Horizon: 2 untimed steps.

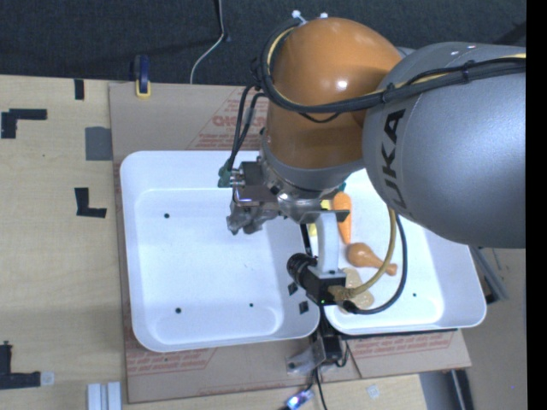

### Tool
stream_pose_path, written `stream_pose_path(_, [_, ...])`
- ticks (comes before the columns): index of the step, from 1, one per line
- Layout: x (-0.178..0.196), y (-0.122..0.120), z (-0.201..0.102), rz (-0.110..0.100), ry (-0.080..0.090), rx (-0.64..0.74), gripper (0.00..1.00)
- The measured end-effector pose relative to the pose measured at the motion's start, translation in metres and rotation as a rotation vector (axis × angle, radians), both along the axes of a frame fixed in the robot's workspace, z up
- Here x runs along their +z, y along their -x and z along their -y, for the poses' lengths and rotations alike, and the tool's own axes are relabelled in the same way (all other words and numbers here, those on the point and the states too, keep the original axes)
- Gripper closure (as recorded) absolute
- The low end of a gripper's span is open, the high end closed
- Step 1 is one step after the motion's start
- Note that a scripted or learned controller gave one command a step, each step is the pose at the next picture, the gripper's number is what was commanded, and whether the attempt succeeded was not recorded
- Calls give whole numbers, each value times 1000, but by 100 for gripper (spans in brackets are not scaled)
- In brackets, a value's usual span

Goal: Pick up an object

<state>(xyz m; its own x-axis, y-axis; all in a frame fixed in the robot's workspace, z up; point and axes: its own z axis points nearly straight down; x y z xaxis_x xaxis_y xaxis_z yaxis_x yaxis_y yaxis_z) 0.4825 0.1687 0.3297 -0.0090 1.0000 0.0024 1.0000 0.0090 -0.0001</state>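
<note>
My gripper [244, 219] hangs over the right part of the left white bin [184, 267], close to the wall between the two bins. In the right bin [432, 301] lie an orange carrot-shaped piece [344, 216], a tan-orange drumstick-shaped piece [367, 254], a yellow piece [312, 229] and a beige piece [361, 297]. The arm's big orange and grey wrist [333, 92] hides much of the right bin. No object shows at the gripper tip.
Both bins rest on a cardboard sheet [171, 122] on the wooden bench. A black connector and looping cables [303, 273] hang from the arm over the divider. A blue clamp [141, 71] sits at the back left.
</note>
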Motion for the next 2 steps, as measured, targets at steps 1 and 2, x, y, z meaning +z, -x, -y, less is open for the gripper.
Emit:
stream_pose_path(1, [9, -39, -60, 2, 2, -3, 100])
stream_pose_path(2, [55, -100, -65, 6, 1, -6, 100])
